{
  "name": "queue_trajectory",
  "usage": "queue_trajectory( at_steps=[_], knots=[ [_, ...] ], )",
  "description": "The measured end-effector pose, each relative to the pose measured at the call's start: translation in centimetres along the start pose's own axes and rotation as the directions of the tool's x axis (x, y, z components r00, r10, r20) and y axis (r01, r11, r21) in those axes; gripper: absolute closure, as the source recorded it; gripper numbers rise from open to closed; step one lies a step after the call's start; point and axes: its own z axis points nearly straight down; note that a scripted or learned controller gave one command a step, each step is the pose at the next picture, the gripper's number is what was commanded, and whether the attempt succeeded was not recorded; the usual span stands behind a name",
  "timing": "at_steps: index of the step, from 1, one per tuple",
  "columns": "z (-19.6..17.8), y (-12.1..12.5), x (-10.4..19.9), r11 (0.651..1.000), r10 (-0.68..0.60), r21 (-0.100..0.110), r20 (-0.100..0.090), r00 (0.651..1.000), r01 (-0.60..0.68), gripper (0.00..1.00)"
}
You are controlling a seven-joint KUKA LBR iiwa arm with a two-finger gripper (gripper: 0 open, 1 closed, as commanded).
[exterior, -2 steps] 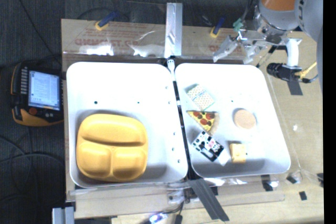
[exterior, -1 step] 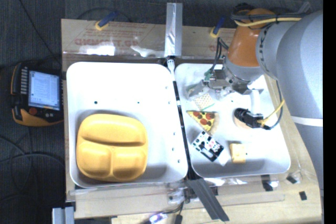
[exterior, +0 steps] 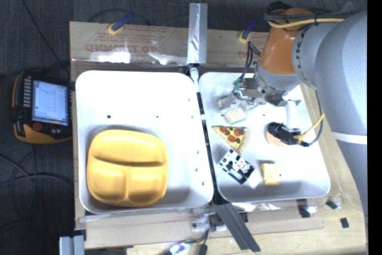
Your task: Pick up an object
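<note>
nearest you, the left white shallow bin [exterior: 137, 77] holds one large yellow moulded plastic loaf [exterior: 126, 165] that fills its front-left part. in the right white shallow bin [exterior: 310, 182], the front row is a small tan cube-like block [exterior: 270, 174] and, to its left, a black-and-white flat piece with coloured dots [exterior: 235, 165], which sits close to the divider between the bins. behind that you see a toy pizza slice, orange with red spots [exterior: 231, 135], lying flat. further back lies a small pale gridded square piece [exterior: 233, 113], just in front of the two-finger gripper [exterior: 242, 95]. you cannot tell from here whether the gripper is spread or closed, nor whether it touches the gridded piece. nothing shows as lifted off the bin floor. the grey arm with its orange band [exterior: 279, 54] reaches in over the back-right corner. beyond the bins lies a brown cardboard sheet [exterior: 137, 45], and a handheld screen unit [exterior: 43, 106] sits off to the left.
</note>
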Motion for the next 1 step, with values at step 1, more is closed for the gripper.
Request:
queue_trajectory(
  at_steps=[1],
  knots=[
    [-7.77,-1.49,2.72,0.950,0.311,-0.003,0.002,0.950,-0.311,1.00]
  ],
)
